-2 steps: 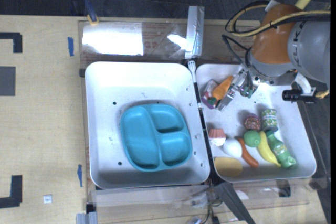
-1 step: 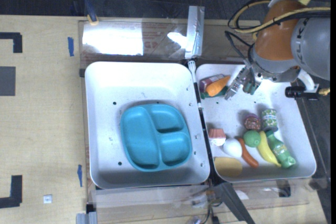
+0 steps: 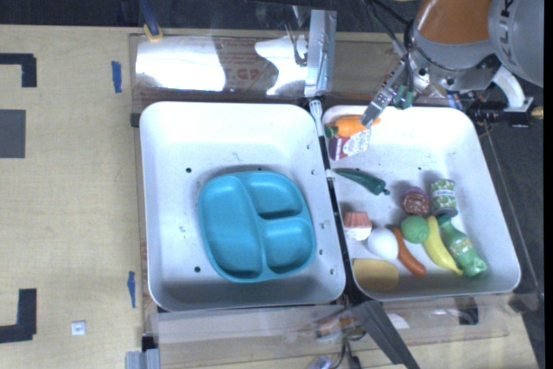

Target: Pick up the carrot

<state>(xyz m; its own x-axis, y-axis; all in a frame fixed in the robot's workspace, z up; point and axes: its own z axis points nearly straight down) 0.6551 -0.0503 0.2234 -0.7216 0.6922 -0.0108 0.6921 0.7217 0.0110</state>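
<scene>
The carrot [image 3: 409,254] is a short orange stick lying at a slant in the right bin [image 3: 432,143], near that bin's front, between a white egg [image 3: 383,244] and a yellow banana [image 3: 439,246]. A round green item [image 3: 415,229] touches its upper end. My gripper [image 3: 373,114] hangs over the bin's back left corner, pointing down and left, well away from the carrot. Its tip is right beside a small orange item [image 3: 350,127] that rests on a white and purple packet [image 3: 350,145].
The right bin also holds a dark green pod [image 3: 363,181], a can [image 3: 442,194], a dark red item [image 3: 416,201], a green bottle [image 3: 463,252] and a tan slice [image 3: 376,272]. The left bin [image 3: 173,151] bears a teal divided plate [image 3: 257,225].
</scene>
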